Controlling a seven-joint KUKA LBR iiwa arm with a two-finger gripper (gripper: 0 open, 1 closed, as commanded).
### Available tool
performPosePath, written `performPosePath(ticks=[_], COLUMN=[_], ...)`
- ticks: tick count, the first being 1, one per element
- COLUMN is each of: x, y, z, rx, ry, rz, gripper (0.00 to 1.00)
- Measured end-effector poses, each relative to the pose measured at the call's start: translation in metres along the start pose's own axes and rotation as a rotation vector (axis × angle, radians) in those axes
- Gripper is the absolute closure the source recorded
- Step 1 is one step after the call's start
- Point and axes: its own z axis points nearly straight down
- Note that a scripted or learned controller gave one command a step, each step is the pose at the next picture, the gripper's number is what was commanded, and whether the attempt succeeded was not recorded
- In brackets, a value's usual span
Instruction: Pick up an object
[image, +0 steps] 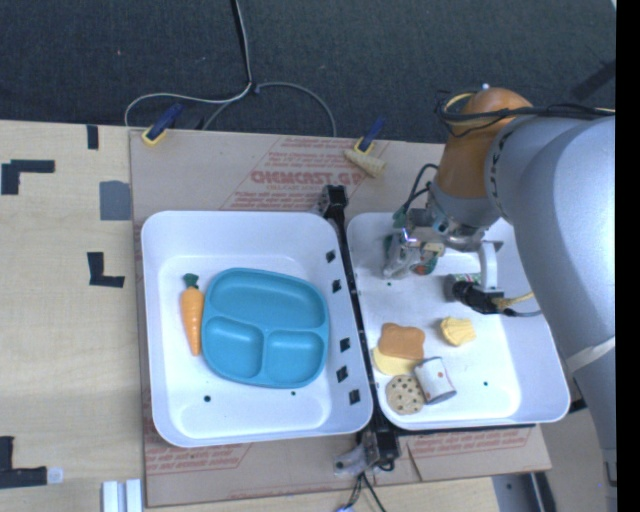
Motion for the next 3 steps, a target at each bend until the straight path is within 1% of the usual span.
performPosePath(ticks=[1, 2, 3], x=[0.000, -0.015, -0.015], y=[0.002, 0.012, 0.012], z=[-0.002, 0.004, -0.007], rx=[-0.009, -0.061, -0.063], ry=[-0.002, -0.014, -0.015], rz=[0.000, -0.007, -0.008], gripper=[0.00, 0.00, 1.00])
